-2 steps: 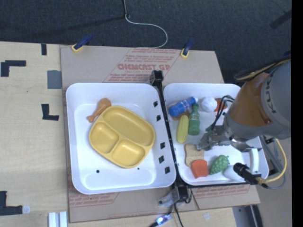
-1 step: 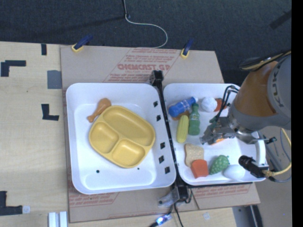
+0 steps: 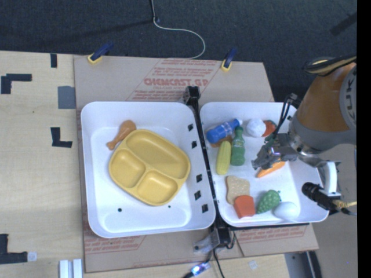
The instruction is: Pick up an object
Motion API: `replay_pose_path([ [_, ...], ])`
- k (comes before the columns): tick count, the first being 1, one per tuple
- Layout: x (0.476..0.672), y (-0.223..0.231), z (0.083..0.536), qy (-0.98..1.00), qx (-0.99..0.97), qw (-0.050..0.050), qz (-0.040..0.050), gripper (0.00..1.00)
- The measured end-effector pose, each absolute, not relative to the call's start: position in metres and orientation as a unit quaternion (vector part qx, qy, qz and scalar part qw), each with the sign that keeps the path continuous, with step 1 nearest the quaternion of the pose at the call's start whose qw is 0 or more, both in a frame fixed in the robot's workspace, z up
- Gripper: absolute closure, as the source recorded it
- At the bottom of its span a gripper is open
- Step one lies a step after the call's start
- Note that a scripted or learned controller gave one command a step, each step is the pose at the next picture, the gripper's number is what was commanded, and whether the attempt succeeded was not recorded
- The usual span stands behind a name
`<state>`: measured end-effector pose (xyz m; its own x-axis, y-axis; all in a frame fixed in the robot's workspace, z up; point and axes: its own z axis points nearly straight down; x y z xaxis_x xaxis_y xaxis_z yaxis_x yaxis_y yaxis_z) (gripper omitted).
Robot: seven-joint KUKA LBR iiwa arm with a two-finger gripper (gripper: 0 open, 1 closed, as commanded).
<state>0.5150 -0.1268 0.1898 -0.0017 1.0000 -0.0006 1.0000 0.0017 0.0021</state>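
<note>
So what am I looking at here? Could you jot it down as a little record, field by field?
left bin: yellow divided tray, tan drumstick toy at its upper left
right bin: toy foods, among them blue bottle, green bottle, yellow corn, green grapes, white egg
gripper: low in the right bin, over an orange carrot
grasp: cannot tell
</note>
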Motion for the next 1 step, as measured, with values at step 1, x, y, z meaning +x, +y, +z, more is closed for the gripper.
replay_pose_path([
  [1,0.5153,-0.1263,0.2260,0.708,0.706,0.001,0.0003,1.00],
])
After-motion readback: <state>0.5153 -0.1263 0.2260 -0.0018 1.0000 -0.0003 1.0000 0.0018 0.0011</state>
